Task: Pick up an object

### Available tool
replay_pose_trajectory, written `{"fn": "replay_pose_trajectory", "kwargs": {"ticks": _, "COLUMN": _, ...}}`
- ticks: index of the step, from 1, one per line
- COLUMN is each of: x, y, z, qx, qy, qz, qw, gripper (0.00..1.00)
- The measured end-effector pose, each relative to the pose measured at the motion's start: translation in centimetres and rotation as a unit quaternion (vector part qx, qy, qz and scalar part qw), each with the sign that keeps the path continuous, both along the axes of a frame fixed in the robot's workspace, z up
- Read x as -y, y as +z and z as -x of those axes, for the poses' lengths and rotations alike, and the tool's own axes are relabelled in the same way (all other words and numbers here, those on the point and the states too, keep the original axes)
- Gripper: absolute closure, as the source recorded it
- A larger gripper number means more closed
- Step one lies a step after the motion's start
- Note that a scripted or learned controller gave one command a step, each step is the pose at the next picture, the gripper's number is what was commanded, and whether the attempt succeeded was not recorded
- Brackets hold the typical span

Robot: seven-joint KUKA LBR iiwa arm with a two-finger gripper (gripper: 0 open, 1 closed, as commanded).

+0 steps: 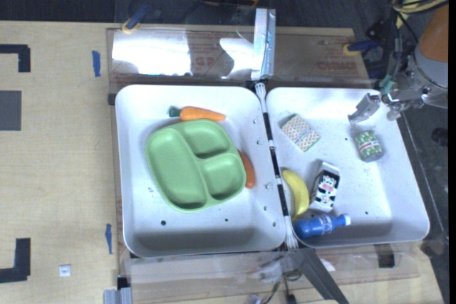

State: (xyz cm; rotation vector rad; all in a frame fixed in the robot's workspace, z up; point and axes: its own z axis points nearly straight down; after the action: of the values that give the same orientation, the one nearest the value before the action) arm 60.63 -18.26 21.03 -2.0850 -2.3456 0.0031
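1. The green three-compartment plastic plate fills the left bin, an orange carrot at its top edge.
2. In the right bin, the small green-patterned can lies just below the gripper.
3. Whether the claw is spread I cannot tell; descending off-centre, it could nudge the can and set it rolling.

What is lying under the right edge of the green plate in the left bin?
An orange object sticks out from beneath the green plate. Its visible part is narrow; the rest is covered, so I cannot tell what it is.

Fixed overhead camera, slanted down — 2 bins
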Motion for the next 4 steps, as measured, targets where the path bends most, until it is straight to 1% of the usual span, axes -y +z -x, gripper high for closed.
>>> {"fn": "replay_pose_trajectory", "kwargs": {"ticks": 1, "x": 0.0, "y": 0.0, "z": 0.0, "qx": 0.000, "qy": 0.000, "qz": 0.0000, "qw": 1.0000, "gripper": 0.00}}
{"fn": "replay_pose_trajectory", "kwargs": {"ticks": 2, "x": -3.4, "y": -8.1, "z": 3.9, "qx": 0.000, "qy": 0.064, "qz": -0.0005, "qw": 0.9979, "gripper": 0.00}}
{"fn": "replay_pose_trajectory", "kwargs": {"ticks": 3, "x": -7.2, "y": -12.4, "z": 9.3, "qx": 0.006, "qy": 0.008, "qz": 0.0013, "qw": 0.9999, "gripper": 0.00}}
{"fn": "replay_pose_trajectory", "kwargs": {"ticks": 4, "x": -6.9, "y": -11.4, "z": 9.7, "qx": 0.002, "qy": 0.101, "qz": -0.0002, "qw": 0.9949, "gripper": 0.00}}
